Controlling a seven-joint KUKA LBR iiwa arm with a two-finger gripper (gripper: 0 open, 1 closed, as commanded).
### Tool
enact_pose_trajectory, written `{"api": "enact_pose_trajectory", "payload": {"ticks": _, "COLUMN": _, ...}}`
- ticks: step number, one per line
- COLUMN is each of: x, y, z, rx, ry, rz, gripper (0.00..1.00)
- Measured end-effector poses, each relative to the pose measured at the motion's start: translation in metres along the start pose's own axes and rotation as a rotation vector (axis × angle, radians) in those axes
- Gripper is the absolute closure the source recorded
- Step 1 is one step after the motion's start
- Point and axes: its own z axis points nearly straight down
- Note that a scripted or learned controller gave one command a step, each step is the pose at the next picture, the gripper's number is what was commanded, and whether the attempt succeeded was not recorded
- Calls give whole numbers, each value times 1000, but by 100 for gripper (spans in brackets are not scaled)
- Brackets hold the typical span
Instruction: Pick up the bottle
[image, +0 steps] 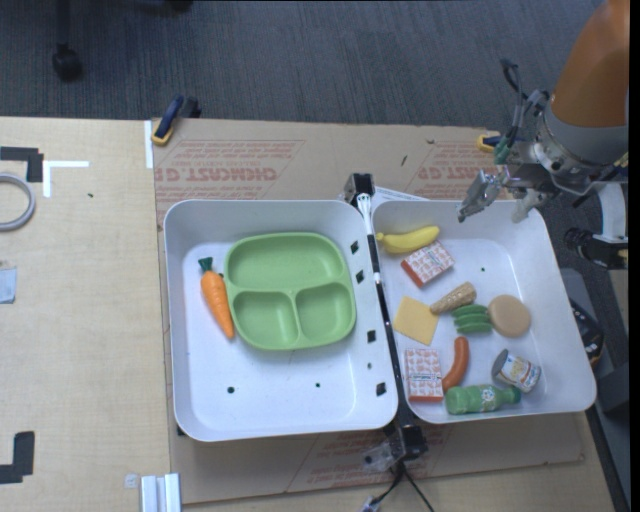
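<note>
White plastic bins sit side by side on a cardboard sheet over the bench. Right bin (560, 300) holds the clutter; left bin (190, 330) holds a green three-compartment plastic tray (290, 290) with an orange toy carrot (216, 300) lying just beside the tray's left edge.

Green plastic bottle (482, 398) lies on its side along the near wall of the right bin, cap end pointing right. Just above it: a small printed tin can (517, 372), tipped over. A red toy sausage (456, 362) lies just above the bottle's left end, beside a red-and-white carton (424, 374).

Further up in the same bin: yellow cheese slice (415, 320), green toy pea pod (472, 319), tan round bread roll (510, 315), beige bread stick (453, 298), second red-and-white carton (428, 264), yellow toy banana (408, 239) near the far wall.

Two-finger metal gripper (487, 192) hangs over the far right corner of the right bin, at its rim, well apart from the bottle. Fingers look spread slightly, nothing between them. Grey arm with orange band (597, 60) enters from upper right.
</note>
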Motion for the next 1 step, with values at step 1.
{"api": "enact_pose_trajectory", "payload": {"ticks": 1, "x": 0, "y": 0, "z": -9, "rx": 0, "ry": -1, "rz": -2, "gripper": 100}}
